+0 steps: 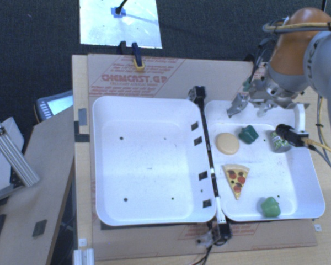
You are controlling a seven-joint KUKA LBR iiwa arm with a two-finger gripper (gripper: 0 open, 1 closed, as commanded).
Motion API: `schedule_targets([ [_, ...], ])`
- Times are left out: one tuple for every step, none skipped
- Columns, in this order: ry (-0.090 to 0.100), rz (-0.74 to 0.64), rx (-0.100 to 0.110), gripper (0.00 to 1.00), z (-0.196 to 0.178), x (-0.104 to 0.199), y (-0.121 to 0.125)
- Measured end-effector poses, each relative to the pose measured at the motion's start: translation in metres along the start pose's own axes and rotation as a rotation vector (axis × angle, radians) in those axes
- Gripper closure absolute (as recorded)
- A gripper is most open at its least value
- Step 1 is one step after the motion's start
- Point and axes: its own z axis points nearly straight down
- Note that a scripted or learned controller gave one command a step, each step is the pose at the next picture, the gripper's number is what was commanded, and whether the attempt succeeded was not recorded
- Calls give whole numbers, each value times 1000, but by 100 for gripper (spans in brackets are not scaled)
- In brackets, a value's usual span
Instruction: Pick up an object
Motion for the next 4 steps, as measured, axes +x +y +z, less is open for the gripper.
schedule_targets([
  [-4,-1,-20,0,-167,-17,-4],
  [-6,6,-15,0,-281,-62,-45],
  [-3,-3,-7,100,-284,-58,-43],
  [2,-9,-8,100,-352,28,-116],
])
